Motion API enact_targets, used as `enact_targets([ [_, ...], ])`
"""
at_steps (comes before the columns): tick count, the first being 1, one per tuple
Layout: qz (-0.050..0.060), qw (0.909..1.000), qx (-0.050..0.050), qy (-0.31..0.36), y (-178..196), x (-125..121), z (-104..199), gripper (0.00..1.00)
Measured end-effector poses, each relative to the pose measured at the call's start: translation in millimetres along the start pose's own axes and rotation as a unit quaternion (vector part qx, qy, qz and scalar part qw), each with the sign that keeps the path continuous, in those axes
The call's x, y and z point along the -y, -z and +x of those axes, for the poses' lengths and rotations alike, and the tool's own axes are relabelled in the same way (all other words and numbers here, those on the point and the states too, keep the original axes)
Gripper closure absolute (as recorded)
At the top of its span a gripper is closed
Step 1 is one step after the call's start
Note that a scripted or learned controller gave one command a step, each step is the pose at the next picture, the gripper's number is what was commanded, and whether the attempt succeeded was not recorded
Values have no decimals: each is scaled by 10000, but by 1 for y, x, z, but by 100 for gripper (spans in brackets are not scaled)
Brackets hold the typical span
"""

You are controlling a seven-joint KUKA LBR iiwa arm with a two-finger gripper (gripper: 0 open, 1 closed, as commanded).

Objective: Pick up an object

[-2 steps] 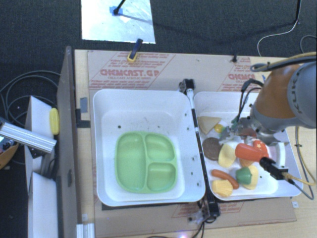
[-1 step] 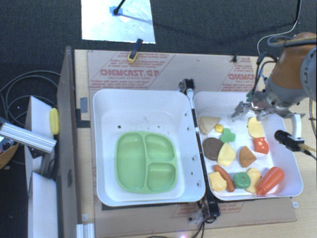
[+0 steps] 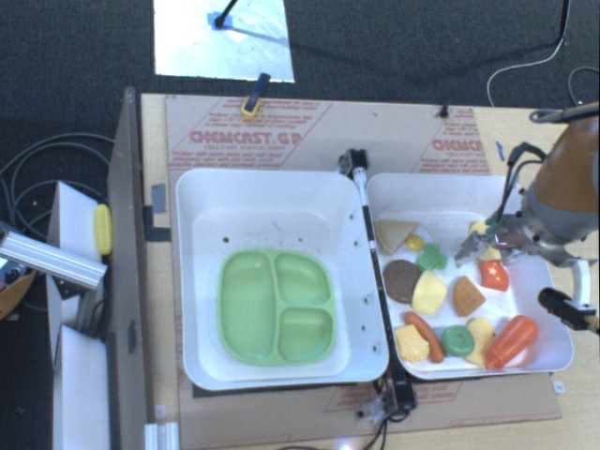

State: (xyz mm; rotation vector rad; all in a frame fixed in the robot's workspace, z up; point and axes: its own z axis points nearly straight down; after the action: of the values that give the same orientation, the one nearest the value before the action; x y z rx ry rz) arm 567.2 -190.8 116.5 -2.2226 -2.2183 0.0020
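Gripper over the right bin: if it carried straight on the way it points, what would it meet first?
Probably the green toy: the gripper points left over the right bin, and that piece lies nearest in line. Depth is unclear, so it might pass above.

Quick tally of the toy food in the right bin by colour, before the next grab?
Yellow: 4, wedge, piece by far wall, pale lump, block pair at near wall with
Green: 2, leafy piece, ring
Brown or tan: 3, triangle, dark disc, bread-like piece
Red or orange: 3, sausage, red piece, carrot shape
Total: 12
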Motion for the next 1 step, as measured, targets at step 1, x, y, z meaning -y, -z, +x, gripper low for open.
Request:
enact_targets([
  [1, -144, 9999, 55, 17, -25, 38, 36, 0],
])
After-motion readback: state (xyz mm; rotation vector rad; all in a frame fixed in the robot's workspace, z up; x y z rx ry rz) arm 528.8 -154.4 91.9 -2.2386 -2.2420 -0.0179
